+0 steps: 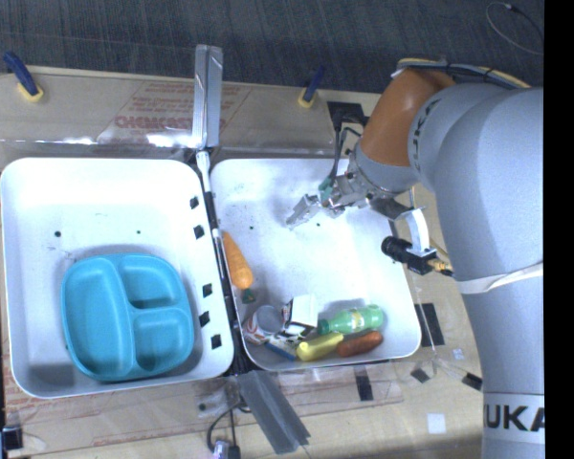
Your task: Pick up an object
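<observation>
Camera view puts our pincer (301,210) at twelve o'clock in the right bin (402,299), apparently empty; how far open, we cannot tell. We judge it still approaching; next, descend toward the carrot (236,261) at nine o'clock.

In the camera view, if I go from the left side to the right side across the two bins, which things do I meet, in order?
Blue divided tray → carrot → small white box → green bottle → gripper above the right bin. The other pieces in the pile at the bin's near edge overlap, so they are left out.
</observation>
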Robot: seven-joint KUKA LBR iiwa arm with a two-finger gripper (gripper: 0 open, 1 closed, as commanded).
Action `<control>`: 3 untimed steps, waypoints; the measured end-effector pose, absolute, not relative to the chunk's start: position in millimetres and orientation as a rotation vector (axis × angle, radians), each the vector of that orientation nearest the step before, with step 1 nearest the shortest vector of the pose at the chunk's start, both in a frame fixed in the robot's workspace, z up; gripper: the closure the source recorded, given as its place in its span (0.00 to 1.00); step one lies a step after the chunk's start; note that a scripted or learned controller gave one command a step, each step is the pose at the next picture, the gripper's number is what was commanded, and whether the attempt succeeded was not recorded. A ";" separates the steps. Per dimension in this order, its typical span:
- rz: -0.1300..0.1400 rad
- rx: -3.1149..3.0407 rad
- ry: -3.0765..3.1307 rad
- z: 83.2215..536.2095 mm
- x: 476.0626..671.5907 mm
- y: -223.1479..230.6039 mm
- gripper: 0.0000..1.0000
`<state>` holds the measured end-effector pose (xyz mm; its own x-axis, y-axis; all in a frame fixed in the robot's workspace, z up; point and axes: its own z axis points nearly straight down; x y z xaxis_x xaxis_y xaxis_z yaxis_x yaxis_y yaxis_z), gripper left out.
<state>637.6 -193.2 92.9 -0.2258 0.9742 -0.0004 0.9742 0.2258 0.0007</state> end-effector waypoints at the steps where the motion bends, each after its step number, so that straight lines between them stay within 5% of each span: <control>1: -0.001 2.112 2.325 118.4 657.2 -173.7 0.00; 2: -0.001 1.985 2.439 92.1 656.9 -129.0 0.00; 3: -0.002 1.978 2.443 102.7 657.6 -128.3 1.00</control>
<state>657.6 -128.3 102.7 -0.2080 0.9781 0.0010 0.9781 0.2080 -0.0024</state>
